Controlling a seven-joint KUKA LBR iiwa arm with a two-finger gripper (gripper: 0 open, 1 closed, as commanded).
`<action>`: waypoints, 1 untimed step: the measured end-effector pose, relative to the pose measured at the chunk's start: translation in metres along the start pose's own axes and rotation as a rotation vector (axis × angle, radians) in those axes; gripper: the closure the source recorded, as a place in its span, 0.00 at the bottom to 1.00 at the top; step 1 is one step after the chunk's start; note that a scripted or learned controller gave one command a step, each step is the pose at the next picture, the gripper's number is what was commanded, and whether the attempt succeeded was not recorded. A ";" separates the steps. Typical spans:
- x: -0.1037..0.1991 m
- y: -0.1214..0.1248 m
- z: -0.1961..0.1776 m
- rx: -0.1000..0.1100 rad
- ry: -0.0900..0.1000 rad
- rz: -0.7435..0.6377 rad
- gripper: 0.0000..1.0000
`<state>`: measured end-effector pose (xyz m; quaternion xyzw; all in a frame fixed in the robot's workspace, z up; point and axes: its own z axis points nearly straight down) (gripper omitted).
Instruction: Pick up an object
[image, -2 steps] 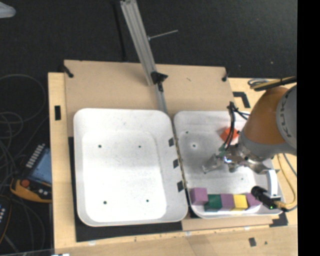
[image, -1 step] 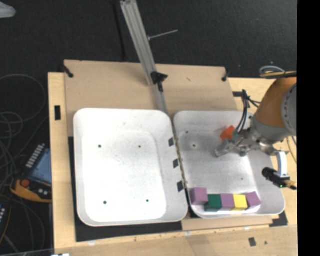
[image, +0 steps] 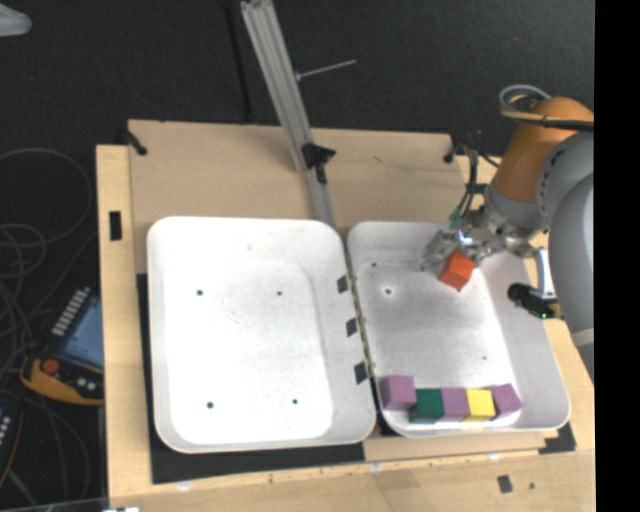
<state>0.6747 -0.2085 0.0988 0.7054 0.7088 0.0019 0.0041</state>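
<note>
A: Where is the gripper (image: 452, 252)?

B: Over the far right part of the right bin (image: 520, 330), low on the arm (image: 535, 165). An orange block (image: 457, 272) sits right at its tips, just toward the near side, tilted on a corner.

A: Is it gripped?

B: It looks pinched between the fingers and seems to hang clear of the bin floor, so I judge the gripper clenched on the orange block. The view is small, though, so the hold may be slight.

A: Long axis?

B: None to speak of; it is roughly a cube.

A: What else is around?

B: A row along the near wall: purple block (image: 399, 390), green block (image: 428, 404), another purple, yellow block (image: 481, 402), purple again. All well apart from the gripper. The left bin (image: 170, 300) lies beyond the divider. Nothing blocks a straight lift.
</note>
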 end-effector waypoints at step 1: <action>0.023 -0.031 0.000 0.008 0.001 0.004 0.00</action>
